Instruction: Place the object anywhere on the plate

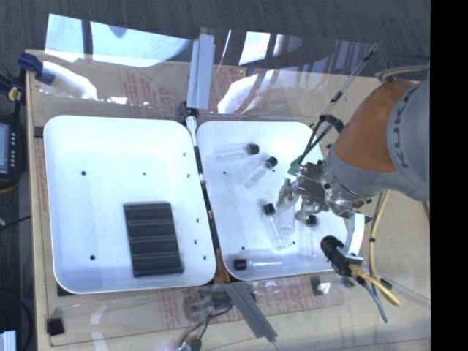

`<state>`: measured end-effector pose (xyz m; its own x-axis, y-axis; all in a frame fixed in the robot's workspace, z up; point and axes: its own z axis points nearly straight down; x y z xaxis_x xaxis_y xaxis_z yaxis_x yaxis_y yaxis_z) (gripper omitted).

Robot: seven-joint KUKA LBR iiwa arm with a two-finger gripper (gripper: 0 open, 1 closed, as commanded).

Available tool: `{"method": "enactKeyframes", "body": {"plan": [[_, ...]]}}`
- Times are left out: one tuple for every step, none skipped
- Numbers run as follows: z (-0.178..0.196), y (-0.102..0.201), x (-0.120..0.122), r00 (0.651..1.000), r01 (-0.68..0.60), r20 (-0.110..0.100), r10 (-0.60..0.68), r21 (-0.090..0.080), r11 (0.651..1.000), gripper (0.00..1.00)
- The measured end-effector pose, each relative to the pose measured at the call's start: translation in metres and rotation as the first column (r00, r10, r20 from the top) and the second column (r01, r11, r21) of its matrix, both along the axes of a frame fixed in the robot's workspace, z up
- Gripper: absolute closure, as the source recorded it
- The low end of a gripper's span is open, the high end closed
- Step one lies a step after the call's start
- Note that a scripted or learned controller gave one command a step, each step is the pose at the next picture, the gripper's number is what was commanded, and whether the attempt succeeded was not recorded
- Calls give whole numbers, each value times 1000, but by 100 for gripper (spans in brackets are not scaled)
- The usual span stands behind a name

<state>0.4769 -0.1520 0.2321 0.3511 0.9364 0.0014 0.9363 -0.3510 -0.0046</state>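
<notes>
Two shallow white bins sit side by side on the surface [110, 309]. The left bin [73, 145] contains a dark ribbed rectangular plate [152, 238], lying flat toward the near edge; this is judged to be the target plate. The right bin [219, 137] contains several clear plastic vials with black caps: one vial [238, 151] near the far edge, a second vial [261, 170] just beside it, a third vial [276, 224] near the bin centre, and a fourth vial [257, 263] along the near edge. The gripper [298, 196] is positioned low over the right bin, close to the third vial, with the grey arm [380, 152] entering from the right. Whether the fingers are wide or narrow cannot be determined, and no vial is visible between them. Risk assessment: the vials are smooth, round and transparent, so a closing grip is likely to roll or eject one sideways. Close spacing may cause a neighbouring vial to be struck. A marginal hold could release during transfer across the divider [203, 196] between bins, well short of the plate.
</notes>
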Motion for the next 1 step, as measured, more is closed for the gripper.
{"method": "enactKeyframes", "body": {"plan": [[-22,61,57,999,-49,-1,49,1,999,100]]}}
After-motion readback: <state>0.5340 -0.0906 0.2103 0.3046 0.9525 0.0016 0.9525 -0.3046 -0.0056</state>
